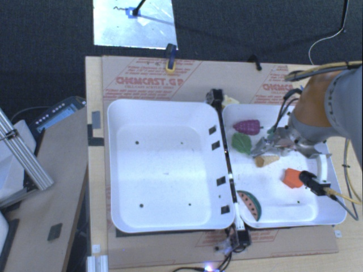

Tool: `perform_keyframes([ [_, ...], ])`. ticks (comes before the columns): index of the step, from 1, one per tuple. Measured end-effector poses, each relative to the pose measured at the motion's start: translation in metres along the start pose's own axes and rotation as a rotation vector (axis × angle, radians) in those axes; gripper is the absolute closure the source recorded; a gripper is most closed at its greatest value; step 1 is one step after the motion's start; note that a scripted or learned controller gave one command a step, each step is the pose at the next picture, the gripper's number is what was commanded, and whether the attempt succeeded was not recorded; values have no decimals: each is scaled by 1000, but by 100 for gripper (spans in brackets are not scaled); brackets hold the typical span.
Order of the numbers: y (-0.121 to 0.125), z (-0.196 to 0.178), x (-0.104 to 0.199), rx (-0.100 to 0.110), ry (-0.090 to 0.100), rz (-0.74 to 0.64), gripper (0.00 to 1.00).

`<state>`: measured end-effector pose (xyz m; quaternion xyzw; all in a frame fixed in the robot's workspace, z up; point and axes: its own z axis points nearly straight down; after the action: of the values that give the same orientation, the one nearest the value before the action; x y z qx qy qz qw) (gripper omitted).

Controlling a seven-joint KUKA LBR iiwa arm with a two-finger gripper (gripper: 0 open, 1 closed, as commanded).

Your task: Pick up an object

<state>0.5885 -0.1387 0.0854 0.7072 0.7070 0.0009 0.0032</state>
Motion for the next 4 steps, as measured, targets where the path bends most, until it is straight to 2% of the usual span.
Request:
perform_keyframes([
  [1, -91, -77, 44, 6, 6, -2, 0],
  [2, -40, -56, 17, 1, 1, -4, 0],
  [3, -69, 4, -13, 10, 3, 3, 0],
  [4, 27, 0, 7, -5, 2, -10, 0],
])
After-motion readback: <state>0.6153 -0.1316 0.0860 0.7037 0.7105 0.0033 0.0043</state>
